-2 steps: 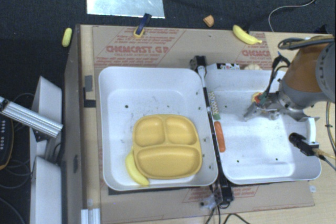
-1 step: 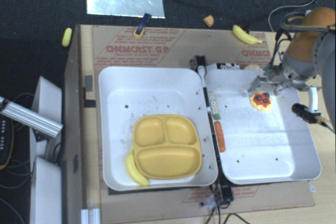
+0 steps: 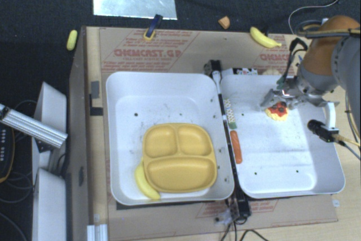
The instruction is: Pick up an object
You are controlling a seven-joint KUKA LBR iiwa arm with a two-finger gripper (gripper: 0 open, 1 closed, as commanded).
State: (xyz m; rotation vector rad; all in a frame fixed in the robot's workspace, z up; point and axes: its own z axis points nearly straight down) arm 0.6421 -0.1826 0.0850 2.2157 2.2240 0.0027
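Toward three o'clock, inside the right bin [image 3: 293, 178], a small orange-and-yellow object [image 3: 277, 113] lies near the bin's upper wall. It is too small and blurred to tell a long axis or which way it points. Directly over it, at its twelve o'clock, sits the gripper [image 3: 278, 100], its metal tip touching or just above the object; whether the fingers are spread or closed, and whether they have hold of the object, I cannot tell.

One orange carrot-like stick [image 3: 236, 147] lies at the right bin's nine-o'clock edge, long axis running twelve to six. The left bin [image 3: 121, 121] holds one yellow divided tray [image 3: 179, 157] with three compartments, and one banana [image 3: 145, 183] touches the tray's seven-o'clock corner, curving from eleven toward five. A second banana [image 3: 264, 38] rests on the cardboard beyond the bins at one o'clock. Two bins in all, side by side.
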